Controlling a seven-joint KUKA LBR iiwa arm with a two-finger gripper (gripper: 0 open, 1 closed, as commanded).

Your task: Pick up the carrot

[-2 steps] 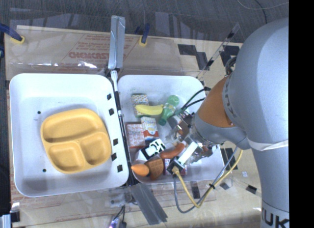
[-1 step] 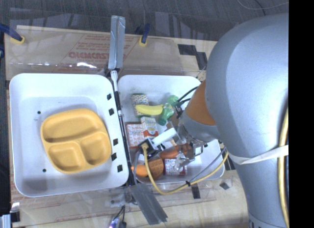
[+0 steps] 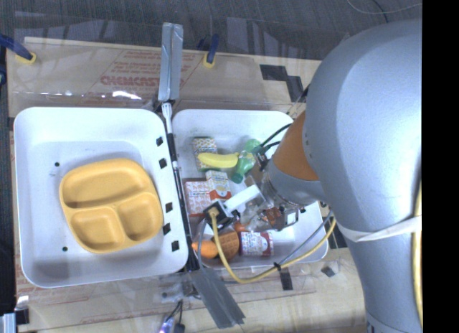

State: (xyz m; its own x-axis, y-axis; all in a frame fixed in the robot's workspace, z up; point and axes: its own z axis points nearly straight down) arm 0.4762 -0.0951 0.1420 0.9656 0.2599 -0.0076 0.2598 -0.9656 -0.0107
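The carrot [image 3: 207,249] is a small orange piece in the front left corner of the right bin [image 3: 237,118], partly crossed by a yellow cable. My gripper [image 3: 259,217] is low in that bin, a little to the right of and behind the carrot, above a clutter of packets. The big grey arm and its orange band hide the bin's right side. Nothing can be seen held at the gripper.
A banana [image 3: 217,160], a green item [image 3: 246,156], a small can [image 3: 204,143], a red and white packet [image 3: 199,197] and a red-labelled bottle [image 3: 247,242] lie in the right bin. The left bin [image 3: 32,181] holds a yellow divided tray [image 3: 110,204].
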